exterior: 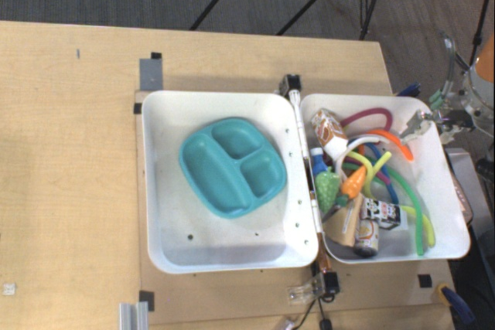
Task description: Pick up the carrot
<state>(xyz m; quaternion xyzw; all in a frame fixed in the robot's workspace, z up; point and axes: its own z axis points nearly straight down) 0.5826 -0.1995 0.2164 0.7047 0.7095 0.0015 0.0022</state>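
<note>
- We see the small orange plastic carrot with its green leafy top [354, 182] in the right-hand shallow white bin [456, 197], lying tilted near the middle of the clutter and closer to that bin's left wall than to its right.
- Touching or crossing it are bright yellow and green flexible tubes [402, 193], and a white curved band [363, 143] arches just above it.
- Just beside it on the left sits a green bumpy toy [328, 188]; below it lie a tan wedge-shaped piece [346, 222] and a small black-and-white printed can [380, 214].
- Further up the same bin we find a brown wrapped packet [328, 127], a dark red loop [370, 118] and an orange curved strip [396, 143].
- The left-hand white bin [155, 189] holds a teal three-compartment plastic plate [232, 165], well apart from the carrot.
- The gripper [421, 122] shows at the right bin's far right corner; we cannot tell its state, and nothing is visibly in its grasp.
- We judge the pick not yet begun, the carrot being untouched.
- The risk, as we judge it: the carrot is hemmed in, so a descent could land on a tube or the white band, nudge the carrot aside, or drag a tube up with it.
</note>
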